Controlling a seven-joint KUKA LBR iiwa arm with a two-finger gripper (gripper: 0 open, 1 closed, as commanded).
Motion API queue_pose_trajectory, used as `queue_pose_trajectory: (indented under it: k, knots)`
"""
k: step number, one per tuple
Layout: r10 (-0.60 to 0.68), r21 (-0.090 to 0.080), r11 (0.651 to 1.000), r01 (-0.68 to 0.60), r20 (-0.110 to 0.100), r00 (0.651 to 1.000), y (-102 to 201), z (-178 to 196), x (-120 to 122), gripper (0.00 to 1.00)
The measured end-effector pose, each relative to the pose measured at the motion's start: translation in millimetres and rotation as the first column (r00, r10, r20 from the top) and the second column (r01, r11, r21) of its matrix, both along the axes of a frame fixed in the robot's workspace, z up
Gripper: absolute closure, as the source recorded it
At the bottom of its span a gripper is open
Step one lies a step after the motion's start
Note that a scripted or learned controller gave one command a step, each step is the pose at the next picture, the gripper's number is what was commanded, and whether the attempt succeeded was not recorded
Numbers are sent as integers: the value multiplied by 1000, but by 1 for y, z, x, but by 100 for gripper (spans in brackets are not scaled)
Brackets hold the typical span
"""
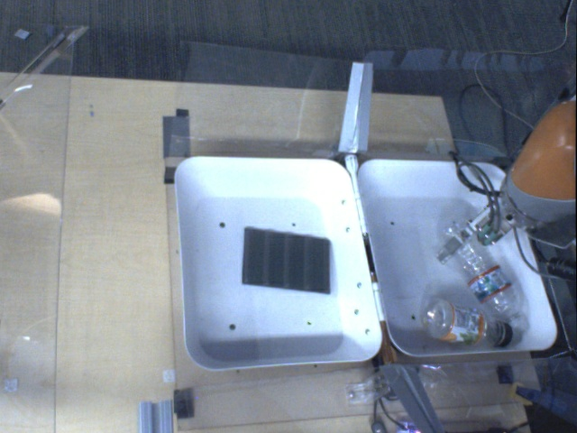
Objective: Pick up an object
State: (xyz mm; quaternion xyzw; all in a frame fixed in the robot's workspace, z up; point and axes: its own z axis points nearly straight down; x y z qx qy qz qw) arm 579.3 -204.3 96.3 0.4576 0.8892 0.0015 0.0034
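Gripper: low in right bin, grasp state indeterminate. Clear plastic bottles: one just below gripper, another lying farther below. Dark ridged mat: left bin, well left of gripper.

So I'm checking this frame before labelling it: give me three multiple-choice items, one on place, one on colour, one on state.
1. Where does the dark ribbed mat lie?
A. left bin
B. right bin
C. on the bench outside the bins

2. What colour is the band on the arm?
A. blue
B. orange
C. green

3. How does the clear plastic bottle with the dark cap rest?
A. upright
B. on its side
C. propped on the mat

Answers:
1. A, the mat sits on the floor of the left bin.
2. B, the band shows orange.
3. B, it lies lengthwise in the right bin.
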Motion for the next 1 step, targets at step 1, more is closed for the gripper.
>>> queue_pose_trajectory:
  k: [1]
  knots:
    - [231,-3,973,-231,1,973,-1,45,-21,0]
